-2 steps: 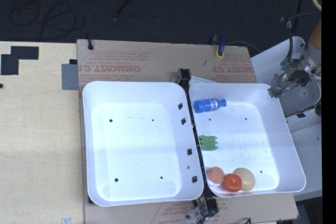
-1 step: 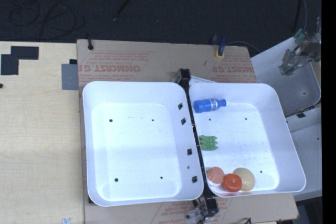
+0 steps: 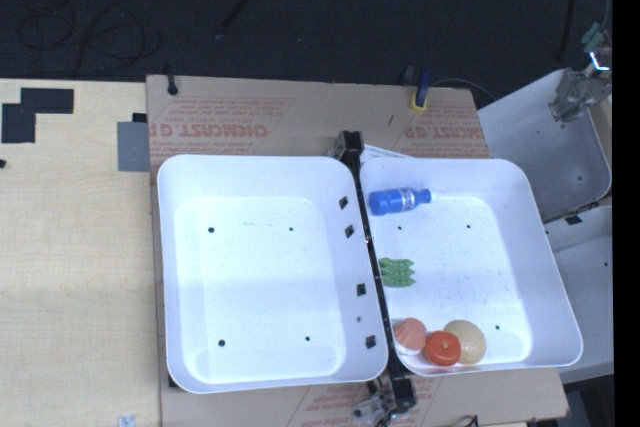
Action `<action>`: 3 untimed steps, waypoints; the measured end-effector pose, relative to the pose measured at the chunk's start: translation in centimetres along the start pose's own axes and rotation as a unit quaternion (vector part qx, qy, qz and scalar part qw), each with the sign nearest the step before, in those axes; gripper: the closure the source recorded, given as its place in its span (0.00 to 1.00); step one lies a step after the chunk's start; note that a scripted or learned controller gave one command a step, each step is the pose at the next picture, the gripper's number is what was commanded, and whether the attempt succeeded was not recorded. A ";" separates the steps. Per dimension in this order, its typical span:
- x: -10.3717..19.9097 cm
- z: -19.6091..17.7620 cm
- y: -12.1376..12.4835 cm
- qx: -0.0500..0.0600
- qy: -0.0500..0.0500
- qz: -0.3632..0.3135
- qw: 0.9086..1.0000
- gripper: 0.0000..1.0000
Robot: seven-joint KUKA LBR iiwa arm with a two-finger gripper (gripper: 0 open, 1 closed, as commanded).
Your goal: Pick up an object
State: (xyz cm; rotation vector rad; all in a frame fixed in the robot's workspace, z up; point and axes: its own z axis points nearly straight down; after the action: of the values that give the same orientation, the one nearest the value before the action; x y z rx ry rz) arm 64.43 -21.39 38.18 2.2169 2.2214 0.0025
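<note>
- Two white bins sit side by side on a sheet of brown cardboard point(image 3: 250, 120) with red printing, and their inner rims touch along the middle.
- All the objects that could be picked are in the right bin point(image 3: 545, 215).
- A blue bottle point(image 3: 400, 201) lies on its side in the far corner of this bin, close to the wall shared with the left bin. Its paler cap end points to the right.
- A small green object point(image 3: 397, 272) lies near the same shared wall, about halfway down it and well apart from the bottle. I cannot tell what it is.
- In the near corner three round things are crowded together: a pink one point(image 3: 408, 332) on the left, a red-orange one point(image 3: 442, 348) in the middle and a tan one point(image 3: 468, 339) on the right. The red-orange one touches both neighbours and looks to be partly in front of them.
- The left bin point(image 3: 165, 215) shows a bare white floor with a few small dark dots.
- Black clips point(image 3: 350, 148) sit along the line where the two bins meet.
- To the left of the cardboard is a pale wooden bench top point(image 3: 70, 255) with some dark patches on it.
- A grey metal plate point(image 3: 560, 145) lies past the right bin, at the far right.
- About the gripper, I cannot tell if it is wide or narrow, and no object is lifted from the bin floor.
</note>
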 end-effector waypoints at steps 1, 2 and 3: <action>0.1 -2.8 0.0 0.001 0.000 -0.001 1.000 1.00; 0.1 -5.1 0.0 0.001 0.000 -0.002 1.000 1.00; 0.2 -6.6 0.0 0.002 0.000 -0.003 1.000 1.00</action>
State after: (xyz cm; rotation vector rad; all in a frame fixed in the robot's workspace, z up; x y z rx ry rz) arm 64.44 -21.17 44.81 2.2127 2.2303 -0.0012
